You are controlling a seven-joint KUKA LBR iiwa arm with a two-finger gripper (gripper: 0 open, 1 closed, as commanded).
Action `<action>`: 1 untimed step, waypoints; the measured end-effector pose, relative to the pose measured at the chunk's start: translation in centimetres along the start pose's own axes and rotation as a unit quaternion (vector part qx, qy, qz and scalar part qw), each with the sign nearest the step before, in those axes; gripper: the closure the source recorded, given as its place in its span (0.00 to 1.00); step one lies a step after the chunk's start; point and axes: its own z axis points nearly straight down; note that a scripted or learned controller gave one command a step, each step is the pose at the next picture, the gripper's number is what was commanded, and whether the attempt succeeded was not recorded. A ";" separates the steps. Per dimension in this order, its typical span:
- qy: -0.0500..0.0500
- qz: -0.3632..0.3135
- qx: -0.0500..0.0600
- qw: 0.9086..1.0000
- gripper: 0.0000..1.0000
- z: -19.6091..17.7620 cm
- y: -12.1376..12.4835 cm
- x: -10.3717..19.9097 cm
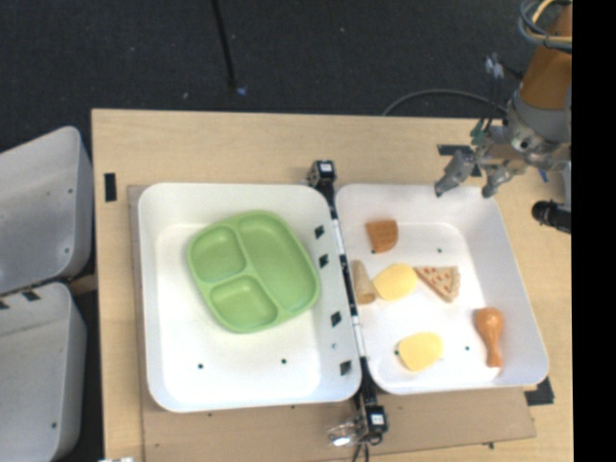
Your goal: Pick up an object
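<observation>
Nearest me in the right bin point(510, 248) lie a yellow piece point(420, 350) and a drumstick point(490, 333) (orange-brown), with a pizza slice point(439, 281) and brown chunk point(382, 235) beyond. The tool point(468, 182) hangs spread wide, holding nothing, over that bin's far edge.

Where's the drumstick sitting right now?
The drumstick lies in the right bin, near its right wall, just right of the lower yellow piece and below the pizza slice.
</observation>
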 end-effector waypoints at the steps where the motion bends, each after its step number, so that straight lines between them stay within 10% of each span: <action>1: -0.002 -0.002 -0.007 1.000 0.00 -1.0 0.3 0.0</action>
